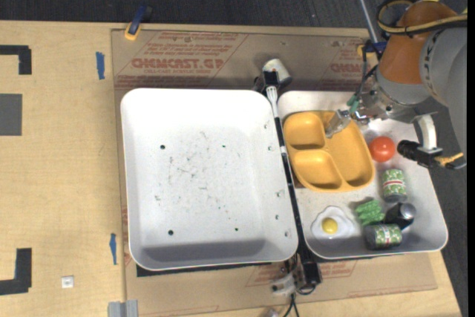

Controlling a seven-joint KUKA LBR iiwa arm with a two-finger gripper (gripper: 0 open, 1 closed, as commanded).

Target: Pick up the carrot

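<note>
My gripper point(347, 117) hangs low over the back of the right bin point(438, 223), at the far right corner of a yellow divided tray point(326, 150). Its grey wrist with the orange band point(404, 56) rises behind it at the upper right. A round red-orange item point(382, 149) lies just right of the tray, a short way in front of the gripper. I can make out nothing carrot-shaped among the things in the bin, and nothing held in the gripper.
The front of the right bin holds a toy fried egg point(329, 224), a green leafy piece point(369, 211), two green cans point(394, 183) point(383, 235) and a dark object point(403, 213). The left bin point(141, 182) adjoins it across a ridge.
</note>
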